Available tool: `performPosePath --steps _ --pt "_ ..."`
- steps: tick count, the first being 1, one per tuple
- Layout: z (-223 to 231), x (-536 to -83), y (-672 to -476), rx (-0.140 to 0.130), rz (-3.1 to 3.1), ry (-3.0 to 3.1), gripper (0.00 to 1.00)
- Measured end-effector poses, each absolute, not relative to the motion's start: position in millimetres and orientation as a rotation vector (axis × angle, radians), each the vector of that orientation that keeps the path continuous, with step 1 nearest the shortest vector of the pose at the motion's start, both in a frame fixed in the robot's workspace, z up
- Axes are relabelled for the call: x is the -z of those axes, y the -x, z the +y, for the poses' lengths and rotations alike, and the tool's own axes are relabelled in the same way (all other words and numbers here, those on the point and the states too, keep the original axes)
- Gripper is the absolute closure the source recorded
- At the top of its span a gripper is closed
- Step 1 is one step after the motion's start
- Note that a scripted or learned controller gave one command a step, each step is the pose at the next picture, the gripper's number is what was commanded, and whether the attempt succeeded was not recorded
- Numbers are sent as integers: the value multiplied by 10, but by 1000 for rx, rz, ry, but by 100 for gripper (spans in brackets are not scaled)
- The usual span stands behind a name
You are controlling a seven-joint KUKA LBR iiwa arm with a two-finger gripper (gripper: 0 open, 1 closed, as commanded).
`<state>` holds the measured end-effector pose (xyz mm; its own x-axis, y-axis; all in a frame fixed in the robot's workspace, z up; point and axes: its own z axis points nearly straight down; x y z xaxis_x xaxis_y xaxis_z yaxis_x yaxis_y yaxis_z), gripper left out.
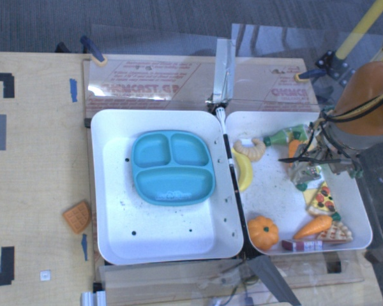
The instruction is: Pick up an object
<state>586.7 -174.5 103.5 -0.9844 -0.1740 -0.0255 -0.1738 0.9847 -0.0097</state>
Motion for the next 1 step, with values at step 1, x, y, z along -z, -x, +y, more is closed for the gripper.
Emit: performPosePath --steps 1 --pt "-1741 -1026 -5863 10 3105 272 0"
